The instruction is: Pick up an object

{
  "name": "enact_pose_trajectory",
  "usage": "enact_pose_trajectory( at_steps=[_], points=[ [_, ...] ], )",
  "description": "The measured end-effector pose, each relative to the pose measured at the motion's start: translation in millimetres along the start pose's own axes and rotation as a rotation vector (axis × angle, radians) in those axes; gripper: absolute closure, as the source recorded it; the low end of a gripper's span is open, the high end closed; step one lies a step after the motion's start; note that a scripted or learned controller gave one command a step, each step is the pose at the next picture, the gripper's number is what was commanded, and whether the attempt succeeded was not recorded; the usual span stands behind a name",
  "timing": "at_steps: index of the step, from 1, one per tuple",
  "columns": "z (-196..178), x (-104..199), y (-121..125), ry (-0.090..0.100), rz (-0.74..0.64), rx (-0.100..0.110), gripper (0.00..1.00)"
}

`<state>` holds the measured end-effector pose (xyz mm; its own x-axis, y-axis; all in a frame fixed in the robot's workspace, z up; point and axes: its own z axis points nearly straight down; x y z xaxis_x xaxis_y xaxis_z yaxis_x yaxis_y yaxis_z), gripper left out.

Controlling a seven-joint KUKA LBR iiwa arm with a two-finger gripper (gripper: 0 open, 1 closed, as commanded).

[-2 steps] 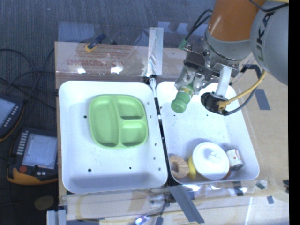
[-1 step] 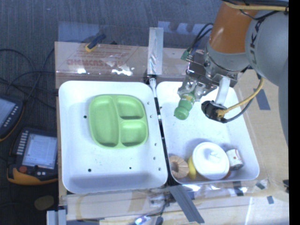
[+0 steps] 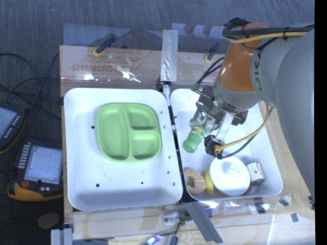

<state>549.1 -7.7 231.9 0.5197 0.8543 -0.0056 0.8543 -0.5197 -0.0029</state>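
Observation:
My gripper (image 3: 204, 132) hangs over the left part of the right bin (image 3: 265, 137), under the grey arm with its orange band. A small green bottle (image 3: 191, 142) sits at its fingertips, its pale upper end caught between the fingers and its green body sticking out down and to the left. The gripper is shut on it. I cannot tell whether the bottle still touches the bin floor.
Along the right bin's front edge lie a white round container (image 3: 230, 176), a wooden round piece (image 3: 193, 180), a yellow object (image 3: 209, 184) and a small can (image 3: 256, 172). A green divided plate (image 3: 130, 131) lies in the left bin (image 3: 82, 177).

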Motion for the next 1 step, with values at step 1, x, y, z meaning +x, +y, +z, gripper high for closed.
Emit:
enact_pose_trajectory(
  at_steps=[1],
  points=[
    [-64.1,-42.5,4.8,0.0,-0.228,-0.003,1.0]
  ],
)
